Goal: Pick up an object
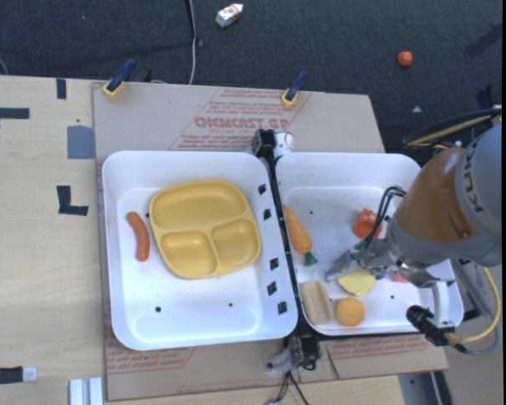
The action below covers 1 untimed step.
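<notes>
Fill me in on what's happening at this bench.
A grey robot arm with an orange band reaches in from the right, its hand low in the right bin, just above a pale yellow piece. Around it lie a carrot, a red piece, an orange ball and a bread roll. The left bin holds a yellow divided plate and a sausage beside it. Nothing is visibly lifted yet.

Arm (455, 209) cut off at right edge; red object (365, 223) partly hidden behind it
</notes>
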Available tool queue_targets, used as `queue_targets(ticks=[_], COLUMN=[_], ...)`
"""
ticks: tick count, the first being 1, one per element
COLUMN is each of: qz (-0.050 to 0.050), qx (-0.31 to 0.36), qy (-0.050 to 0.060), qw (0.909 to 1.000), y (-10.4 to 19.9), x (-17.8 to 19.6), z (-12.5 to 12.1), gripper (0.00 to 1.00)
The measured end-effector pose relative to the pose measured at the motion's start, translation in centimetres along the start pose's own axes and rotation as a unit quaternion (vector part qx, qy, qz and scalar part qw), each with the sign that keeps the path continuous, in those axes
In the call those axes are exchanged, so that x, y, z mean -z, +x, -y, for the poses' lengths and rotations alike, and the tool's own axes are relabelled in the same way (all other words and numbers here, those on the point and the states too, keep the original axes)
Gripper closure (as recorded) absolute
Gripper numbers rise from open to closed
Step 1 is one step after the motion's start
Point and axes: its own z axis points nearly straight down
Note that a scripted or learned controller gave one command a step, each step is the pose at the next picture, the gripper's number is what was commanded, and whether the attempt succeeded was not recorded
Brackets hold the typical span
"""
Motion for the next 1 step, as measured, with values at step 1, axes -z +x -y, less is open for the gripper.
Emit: queue_targets(ticks=[1], qz=[-0.002], qx=[0.001], qy=[0.003], qw=[1.0], y=[0.12], x=[0.85], z=[0.03], gripper=[1.0])
